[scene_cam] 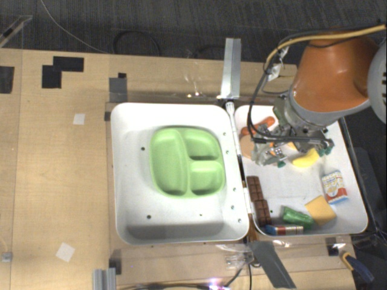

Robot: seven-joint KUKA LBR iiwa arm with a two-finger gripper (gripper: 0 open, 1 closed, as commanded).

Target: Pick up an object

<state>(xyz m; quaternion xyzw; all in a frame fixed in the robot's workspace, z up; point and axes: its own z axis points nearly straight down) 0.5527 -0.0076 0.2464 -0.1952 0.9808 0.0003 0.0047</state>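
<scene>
My gripper (273, 153) hangs low in the upper left part of the right bin (357, 217), under the arm's orange band. A yellow object (306, 158) lies just to its right, partly covered by the wrist. An orange and red object (261, 126) sits just behind it, near the bin's back left. Further forward lie a brown chocolate bar (256, 199), a green bottle-like piece (297, 215), a dark marker (283, 229), a yellow wedge (320, 209) and a small white and red carton (334, 185).
The left bin (130, 162) holds a green divided plate (186, 161) in its middle. A metal post (231, 71) stands behind the wall where the bins meet. Cables (266, 83) loop off the arm above the right bin's back edge.
</scene>
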